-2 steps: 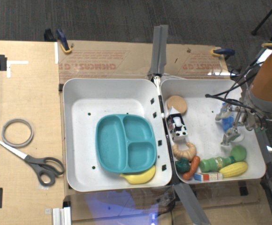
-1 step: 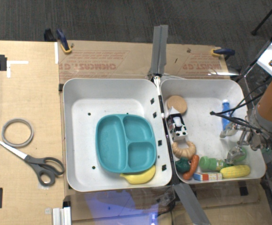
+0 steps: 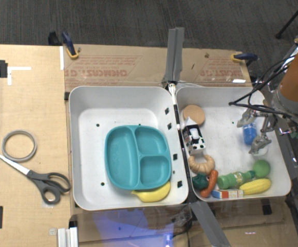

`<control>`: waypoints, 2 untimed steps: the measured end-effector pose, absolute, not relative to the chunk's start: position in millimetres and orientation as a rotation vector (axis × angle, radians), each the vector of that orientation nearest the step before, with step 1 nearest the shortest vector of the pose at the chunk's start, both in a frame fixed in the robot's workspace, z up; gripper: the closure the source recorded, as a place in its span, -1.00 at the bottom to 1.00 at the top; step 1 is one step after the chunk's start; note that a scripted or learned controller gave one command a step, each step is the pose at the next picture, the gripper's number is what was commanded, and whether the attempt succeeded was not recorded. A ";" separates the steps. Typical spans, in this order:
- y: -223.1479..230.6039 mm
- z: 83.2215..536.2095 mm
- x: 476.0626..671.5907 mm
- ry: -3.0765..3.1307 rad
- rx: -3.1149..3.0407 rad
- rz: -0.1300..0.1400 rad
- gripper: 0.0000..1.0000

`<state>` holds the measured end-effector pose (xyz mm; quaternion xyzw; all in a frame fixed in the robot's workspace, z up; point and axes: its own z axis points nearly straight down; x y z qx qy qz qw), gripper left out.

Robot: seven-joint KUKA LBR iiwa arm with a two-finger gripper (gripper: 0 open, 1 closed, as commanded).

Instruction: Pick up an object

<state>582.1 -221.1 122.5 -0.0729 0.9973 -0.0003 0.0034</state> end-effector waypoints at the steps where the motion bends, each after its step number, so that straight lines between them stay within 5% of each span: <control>1: -221.0 93.2 599.8 3.132 -0.147 0.000 -1.00; 2: -221.5 92.8 541.0 3.138 -0.034 0.000 -1.00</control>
